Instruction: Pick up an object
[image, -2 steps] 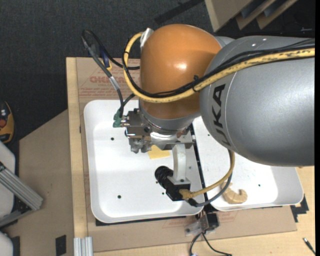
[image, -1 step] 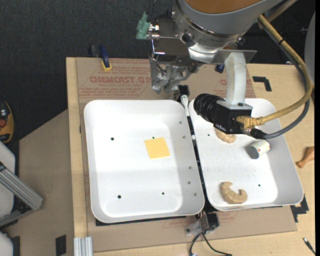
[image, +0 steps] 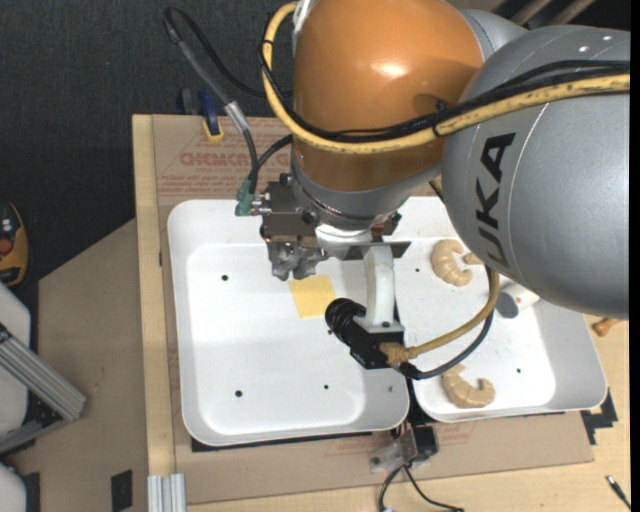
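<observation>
Yellow slice (image: 312, 296) lying in left bin (image: 230, 390) beside gripper (image: 296, 262) | I am seeing croissants (image: 452, 262) right | jaws: cannot tell | arm reading "KUKA"

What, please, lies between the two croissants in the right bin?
In the camera view, the upper croissant and lower croissant are separated by bare white bin floor, crossed by a yellow cable. A small grey object sits off to the right.

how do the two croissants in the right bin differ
The upper croissant lies near the right bin's far side, close to the arm; the lower croissant sits by the near rim. The upper one's tips point right, the lower one's point up. Both are tan, curved pastries of similar size.
</observation>
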